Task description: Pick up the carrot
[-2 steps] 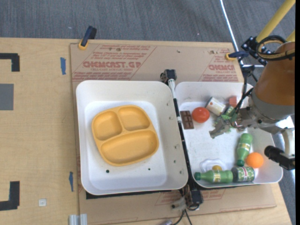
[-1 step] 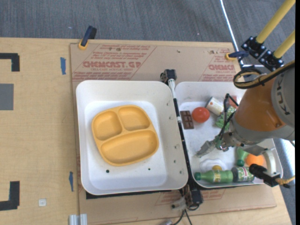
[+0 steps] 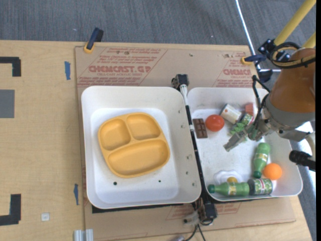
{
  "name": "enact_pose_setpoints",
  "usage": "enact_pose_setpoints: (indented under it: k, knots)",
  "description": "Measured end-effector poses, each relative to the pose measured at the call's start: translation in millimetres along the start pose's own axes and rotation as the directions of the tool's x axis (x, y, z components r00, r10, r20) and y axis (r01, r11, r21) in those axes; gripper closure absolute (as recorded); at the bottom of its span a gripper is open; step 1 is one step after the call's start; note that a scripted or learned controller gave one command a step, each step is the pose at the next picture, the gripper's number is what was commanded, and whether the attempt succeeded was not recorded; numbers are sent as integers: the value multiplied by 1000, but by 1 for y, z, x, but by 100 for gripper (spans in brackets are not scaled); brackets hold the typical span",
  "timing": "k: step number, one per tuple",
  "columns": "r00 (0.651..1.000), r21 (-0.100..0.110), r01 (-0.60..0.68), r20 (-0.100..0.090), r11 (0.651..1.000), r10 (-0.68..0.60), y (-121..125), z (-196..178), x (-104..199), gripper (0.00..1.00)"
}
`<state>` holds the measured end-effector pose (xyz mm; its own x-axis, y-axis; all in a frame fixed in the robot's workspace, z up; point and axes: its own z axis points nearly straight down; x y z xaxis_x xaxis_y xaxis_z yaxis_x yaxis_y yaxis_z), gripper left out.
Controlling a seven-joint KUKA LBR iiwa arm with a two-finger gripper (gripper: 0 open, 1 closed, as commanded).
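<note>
**A:** Where is the gripper [image 3: 235, 140] seen?

**B:** It is seen low in the right bin [image 3: 296, 187], near the middle. It cannot be told if it is open or closed. Nothing is seen held in it.

**A:** Where is the carrot [image 3: 249, 107] found?

**B:** A small orange-red piece with green leaves [image 3: 244, 124] is taken to be the carrot. It is found just beside the gripper, toward the back of the bin. Part of it is hidden by the arm [image 3: 293, 84], so its long way cannot be told for sure.

**A:** What is it made of?

**B:** It is thought to be smooth, hard toy plastic.

**A:** What else is placed close by?

**B:** A round red tomato [image 3: 215, 122] and a white box [image 3: 230, 113] are placed close by. A shiny green bottle [image 3: 261, 157] is set toward the front.
</note>
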<state>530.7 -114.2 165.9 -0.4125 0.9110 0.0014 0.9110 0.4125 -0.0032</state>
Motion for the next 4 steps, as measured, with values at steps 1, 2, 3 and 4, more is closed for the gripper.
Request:
enact_pose_setpoints:
  k: [1,2,3,4]
  knots:
    - [970,0,-241,-1,970,241,-12,81,20,0]
    - [986,-12,-169,6,986,169,-37,81,35,0]
    - [994,-1,107,1,994,-107,-20,24,-19,0]
    - [991,2,134,-4,991,-134,-40,51,34,0]
